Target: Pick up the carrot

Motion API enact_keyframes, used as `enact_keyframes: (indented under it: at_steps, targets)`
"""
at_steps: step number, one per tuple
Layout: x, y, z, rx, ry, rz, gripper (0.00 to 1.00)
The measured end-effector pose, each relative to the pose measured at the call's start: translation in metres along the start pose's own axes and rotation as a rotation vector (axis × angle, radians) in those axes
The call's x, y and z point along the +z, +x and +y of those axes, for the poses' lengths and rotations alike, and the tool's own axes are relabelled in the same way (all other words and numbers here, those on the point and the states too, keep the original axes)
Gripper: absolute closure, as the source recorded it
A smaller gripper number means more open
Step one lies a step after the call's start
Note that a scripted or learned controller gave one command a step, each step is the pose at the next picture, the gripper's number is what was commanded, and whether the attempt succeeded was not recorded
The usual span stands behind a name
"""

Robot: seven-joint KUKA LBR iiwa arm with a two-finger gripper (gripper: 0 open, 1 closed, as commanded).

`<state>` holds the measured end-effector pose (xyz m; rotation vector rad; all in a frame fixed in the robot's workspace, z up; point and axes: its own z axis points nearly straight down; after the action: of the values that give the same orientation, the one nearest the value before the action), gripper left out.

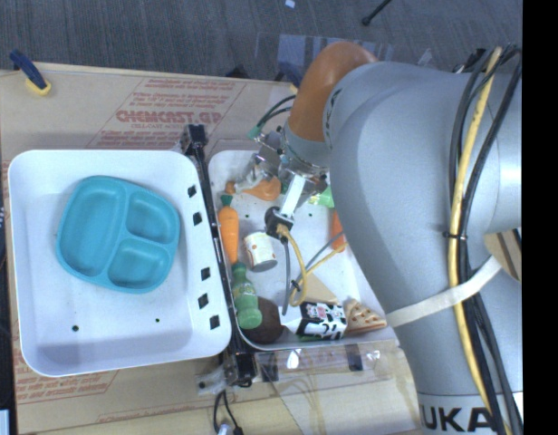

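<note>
Overhead, the grey arm (415,198) reaches in from the right and covers much of the right bin (251,217), with its gripper (263,167) low over the bin's far end. Whether the tool is parted or closed cannot be told from this angle, and nothing can be seen clamped in it. The carrot (229,232) lies lengthwise against the right bin's left wall, green top toward the far end, near the gripper but apart from it. An orange piece (264,189) sits between the carrot's top and the gripper. Just right of the carrot rests a small white cylinder (259,251). Toward the near end sit a green item (247,308), a dark brown round thing (266,326), a black-and-white patterned item (322,321) and a tan waffle-textured piece (363,315), with a pale yellow wedge (321,289) just behind them. The left bin (25,243) holds a blue divided plate (120,234). Both bins stand on printed cardboard (152,109).
</note>
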<state>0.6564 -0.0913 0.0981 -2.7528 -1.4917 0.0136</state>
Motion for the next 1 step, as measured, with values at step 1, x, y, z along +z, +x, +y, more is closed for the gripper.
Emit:
enact_keyframes:
  at_steps: [1]
  targets:
    - [-0.0075,0.0014,-0.0011,-0.011,0.009,-0.002,1.00]
